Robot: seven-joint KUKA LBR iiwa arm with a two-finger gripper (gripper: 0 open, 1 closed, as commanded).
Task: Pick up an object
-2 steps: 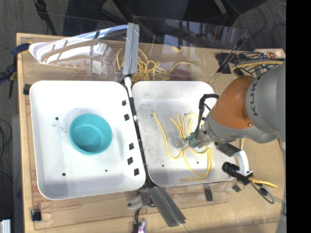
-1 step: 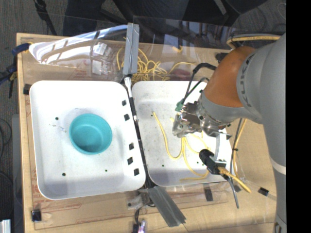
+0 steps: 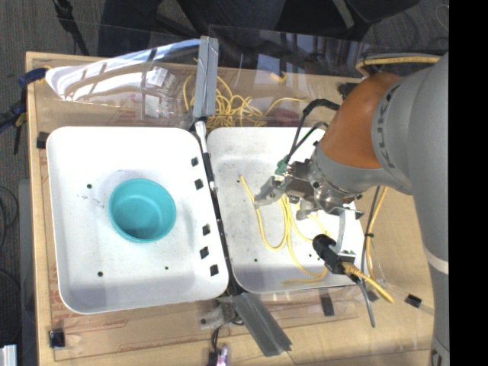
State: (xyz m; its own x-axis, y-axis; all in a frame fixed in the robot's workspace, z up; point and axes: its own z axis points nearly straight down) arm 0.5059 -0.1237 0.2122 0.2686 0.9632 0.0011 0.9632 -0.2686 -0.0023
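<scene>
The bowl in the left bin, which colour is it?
The bowl is teal, seen in the camera view.

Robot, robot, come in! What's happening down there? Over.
Gripper over right bin, nothing seen in it. Teal bowl sits alone in left bin. Yellow cords beneath gripper.

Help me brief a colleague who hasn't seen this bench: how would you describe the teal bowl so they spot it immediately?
Start with the two white bins side by side and take the left bin, away from the grey arm. The teal bowl sits upright near its middle, open side up. It is the one solid, round, coloured thing there; the right bin holds thin yellow cord under the gripper.
</scene>
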